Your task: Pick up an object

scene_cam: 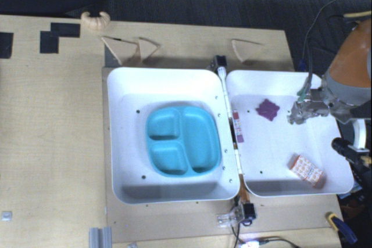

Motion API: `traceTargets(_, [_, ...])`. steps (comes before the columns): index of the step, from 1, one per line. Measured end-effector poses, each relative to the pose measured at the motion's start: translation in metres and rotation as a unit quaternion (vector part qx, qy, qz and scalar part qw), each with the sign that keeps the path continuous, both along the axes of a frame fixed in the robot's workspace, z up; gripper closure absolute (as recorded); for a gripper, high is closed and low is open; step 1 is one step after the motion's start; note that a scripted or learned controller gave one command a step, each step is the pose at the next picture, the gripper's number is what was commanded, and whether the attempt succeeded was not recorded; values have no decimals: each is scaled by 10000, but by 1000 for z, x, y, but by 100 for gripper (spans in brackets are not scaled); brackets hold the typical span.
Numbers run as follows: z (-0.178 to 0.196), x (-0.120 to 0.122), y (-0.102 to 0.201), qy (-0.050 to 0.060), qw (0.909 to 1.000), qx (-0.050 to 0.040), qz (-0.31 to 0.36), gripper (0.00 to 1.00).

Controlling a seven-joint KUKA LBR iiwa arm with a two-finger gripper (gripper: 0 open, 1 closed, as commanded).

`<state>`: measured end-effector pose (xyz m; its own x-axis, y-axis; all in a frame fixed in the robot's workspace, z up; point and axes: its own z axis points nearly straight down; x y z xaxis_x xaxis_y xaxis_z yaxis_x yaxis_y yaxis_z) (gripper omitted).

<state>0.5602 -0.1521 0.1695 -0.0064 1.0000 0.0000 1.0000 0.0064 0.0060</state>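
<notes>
The gripper (297, 114) is seen over the right bin (273, 183), near its right wall, at the end of the grey arm with the orange band (351, 64) entering from the right. Whether the claw is released or clenched cannot be told from this view. Nothing is seen held at its tip.

A small purple object (268, 108) lies on the bin floor just to the left of the gripper, apart from it. A patterned red-and-white block (306, 170) lies nearer the bin's front right corner, tilted, well apart from the gripper. A narrow strip with pink marks (236, 126) is noted along the left wall of the same bin.

The left bin (125, 183) holds a blue divided tray (183, 140) with three compartments, resting roughly at its centre. Both bins sit side by side on the wooden bench (52, 142), their inner rims touching.
</notes>
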Motion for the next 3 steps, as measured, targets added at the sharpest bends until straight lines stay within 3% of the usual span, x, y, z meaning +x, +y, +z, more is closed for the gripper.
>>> traceTargets(1, [33,-73,-55,16,10000,-10,-16,100])
traceTargets(2, [69,5,-11,2,10000,2,2,100])
traceTargets(3, [69,4,-12,13,10000,-3,-2,0])
